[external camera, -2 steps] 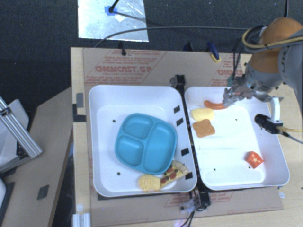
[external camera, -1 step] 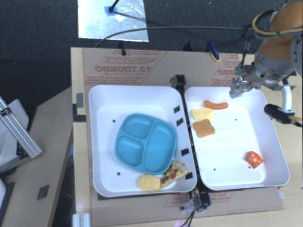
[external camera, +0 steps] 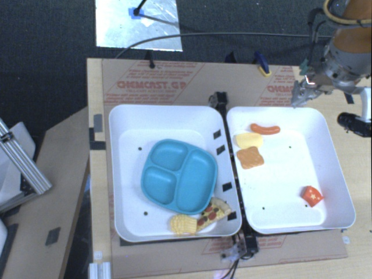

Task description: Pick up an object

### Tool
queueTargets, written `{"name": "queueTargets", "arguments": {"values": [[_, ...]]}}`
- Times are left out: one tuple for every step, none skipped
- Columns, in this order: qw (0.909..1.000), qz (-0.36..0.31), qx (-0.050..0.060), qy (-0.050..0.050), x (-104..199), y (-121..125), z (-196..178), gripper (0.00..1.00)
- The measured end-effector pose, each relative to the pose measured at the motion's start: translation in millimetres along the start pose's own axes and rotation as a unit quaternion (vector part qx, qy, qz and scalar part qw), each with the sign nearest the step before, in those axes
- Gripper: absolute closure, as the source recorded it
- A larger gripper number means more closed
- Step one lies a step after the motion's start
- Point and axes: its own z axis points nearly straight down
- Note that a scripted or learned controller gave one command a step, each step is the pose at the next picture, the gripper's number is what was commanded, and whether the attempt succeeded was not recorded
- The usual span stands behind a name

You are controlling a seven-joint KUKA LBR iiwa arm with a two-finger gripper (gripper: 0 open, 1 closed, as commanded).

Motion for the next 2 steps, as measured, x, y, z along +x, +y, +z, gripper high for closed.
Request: {"name": "queueTargets", "arguments": {"values": [[1.0000, 0.000, 0.002, 0.000, 0, 1, -11, 1.00], [1.0000, -0.001, 0.004, 0.001, 49, -12, -1, 1.00]]}}
